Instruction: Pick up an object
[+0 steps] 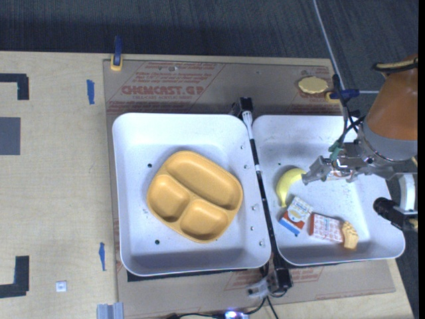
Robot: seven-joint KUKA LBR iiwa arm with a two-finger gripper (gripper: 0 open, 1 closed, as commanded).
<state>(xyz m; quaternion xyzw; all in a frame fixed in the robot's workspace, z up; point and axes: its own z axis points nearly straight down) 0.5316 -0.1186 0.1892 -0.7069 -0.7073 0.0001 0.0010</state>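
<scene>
Two shallow white bins sit side by side on the table (53,198). The left bin (129,145) holds one thing: a yellow three-compartment tray (193,195), lying tilted near the bin's middle. The right bin (385,244) holds four things, all toward its 6 to 9 o'clock part. One yellow banana (287,182) lies at about 9 o'clock, near the divider between the bins. Just beside it, toward 5 o'clock, lies one small orange-and-blue packet (295,215). Touching that, farther toward 3 o'clock, is one flat red-and-white patterned packet (325,228), and at its far end one small tan piece (350,234).

One arm reaches in from 3 o'clock, its orange band (397,108) above the wrist. The hand (315,174) hovers over the right bin with its tip just beside the banana's 2 o'clock end. I cannot tell whether it is apart or together, and nothing is seen gripped.
</scene>
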